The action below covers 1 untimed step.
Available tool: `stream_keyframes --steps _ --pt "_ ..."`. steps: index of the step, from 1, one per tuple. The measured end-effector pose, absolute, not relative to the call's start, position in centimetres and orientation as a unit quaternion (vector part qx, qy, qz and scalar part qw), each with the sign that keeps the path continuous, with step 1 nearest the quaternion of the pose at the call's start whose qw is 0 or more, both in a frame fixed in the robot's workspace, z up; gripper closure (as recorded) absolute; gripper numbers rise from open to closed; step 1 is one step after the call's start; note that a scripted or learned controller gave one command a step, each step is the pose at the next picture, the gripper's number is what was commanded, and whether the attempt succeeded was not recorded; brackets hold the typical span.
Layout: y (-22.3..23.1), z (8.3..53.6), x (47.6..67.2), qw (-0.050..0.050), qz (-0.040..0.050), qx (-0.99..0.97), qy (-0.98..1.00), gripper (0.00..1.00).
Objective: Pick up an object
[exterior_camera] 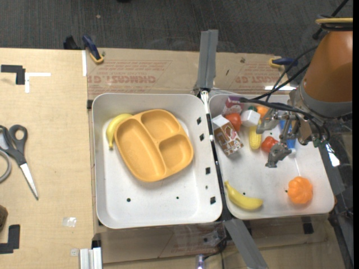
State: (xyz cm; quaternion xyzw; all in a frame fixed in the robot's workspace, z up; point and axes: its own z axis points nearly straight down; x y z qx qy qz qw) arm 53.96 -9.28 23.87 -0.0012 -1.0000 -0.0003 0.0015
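My gripper hangs low over the middle of the right bin, under the grey arm with its orange band. A small red object lies right beside it on its left, touching or nearly so. Around it lie a yellow corn cob, a red tomato, a brown and white carton and a white block. An orange fruit sits at the front right and a banana at the front left. Cables hide part of the gripper.
The left bin holds an orange divided plate with a second banana tucked under its left edge. Scissors lie on the wooden bench at far left. A cardboard sheet lies behind the bins.
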Motion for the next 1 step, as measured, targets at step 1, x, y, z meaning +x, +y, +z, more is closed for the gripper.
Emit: stream_keyframes --steps 1 --pt "-10.48 10.78 56.21 0.000 0.0000 -0.025 -1.000 0.00"
